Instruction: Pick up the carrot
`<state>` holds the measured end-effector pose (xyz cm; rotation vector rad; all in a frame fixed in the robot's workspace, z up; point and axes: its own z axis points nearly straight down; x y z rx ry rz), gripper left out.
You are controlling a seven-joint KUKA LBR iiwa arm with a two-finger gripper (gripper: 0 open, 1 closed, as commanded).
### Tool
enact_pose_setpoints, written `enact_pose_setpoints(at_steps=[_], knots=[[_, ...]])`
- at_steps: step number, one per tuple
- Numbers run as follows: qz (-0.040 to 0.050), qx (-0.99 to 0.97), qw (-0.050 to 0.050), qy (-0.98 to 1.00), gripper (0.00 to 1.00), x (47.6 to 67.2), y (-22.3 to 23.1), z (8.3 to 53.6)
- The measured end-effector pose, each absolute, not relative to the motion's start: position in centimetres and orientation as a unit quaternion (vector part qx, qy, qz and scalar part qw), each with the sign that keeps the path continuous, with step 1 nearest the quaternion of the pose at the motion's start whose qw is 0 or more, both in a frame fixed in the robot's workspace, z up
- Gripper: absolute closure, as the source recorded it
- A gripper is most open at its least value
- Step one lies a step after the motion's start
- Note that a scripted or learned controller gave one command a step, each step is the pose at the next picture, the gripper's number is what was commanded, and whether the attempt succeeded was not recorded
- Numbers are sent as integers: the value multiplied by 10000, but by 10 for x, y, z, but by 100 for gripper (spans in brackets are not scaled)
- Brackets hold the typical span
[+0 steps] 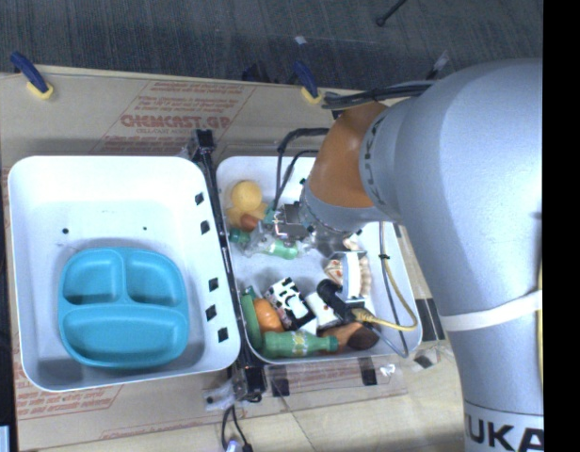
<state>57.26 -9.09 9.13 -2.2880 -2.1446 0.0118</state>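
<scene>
Claw [282, 226] low in right bin [384, 342], near the yellow toy [245, 196]; grip state impossible to tell, wrist in the way. Carrot [267, 314] further toward near wall, wedged among clutter beside green bottle [299, 346], apart from claw. Blue tray [125, 307] in left bin [36, 186].

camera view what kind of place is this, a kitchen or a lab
Most likely a robot lab test bench, not a kitchen: a KUKA arm reaches over two white bins, the cardboard base is clamped down, and toy food fills the right bin.
</scene>
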Motion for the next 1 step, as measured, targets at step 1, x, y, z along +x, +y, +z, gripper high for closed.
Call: enact_pose_setpoints(at_steps=[1], knots=[[30, -7510, 19, -6603, 0, 634, -102, 97]])
